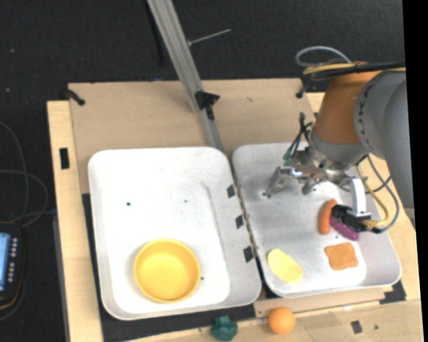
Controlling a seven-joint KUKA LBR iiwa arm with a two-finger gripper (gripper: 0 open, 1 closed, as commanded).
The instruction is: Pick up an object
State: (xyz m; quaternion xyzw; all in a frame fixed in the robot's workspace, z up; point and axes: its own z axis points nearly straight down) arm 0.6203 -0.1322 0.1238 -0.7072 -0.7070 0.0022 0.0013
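Front edge of bench: an orange ball (281, 320) and a small dark green object (224, 329) sit on the wood, outside both bins.

Left bin (156, 170): holds a yellow bowl (166, 270), upright, in its near half.

Right bin (279, 166): nearest the front lie a pale yellow lemon-shaped piece (284, 265) and, to its right, a flat orange-brown square (341, 256). Just behind the square, an orange oval object (325, 218) touches a purple object (344, 224).

My gripper (290, 180): it hangs over the far half of the right bin, beneath my orange band (338, 116). Its two fingers look spread apart, one reaching left, one right, with nothing between them.

Key relation: every candidate lies nearer the front of the bin than my gripper. The orange oval is closest, just off to the right and toward the front, its long axis running roughly front to back. The lemon-shaped piece sits almost straight toward the front, farther off, but apart from its neighbours.

Judgement: nothing is picked yet. The crowded orange-purple pair may foul a grasp.

Behind the bins: a slanted grey metal post (182, 56) rises from the bench.
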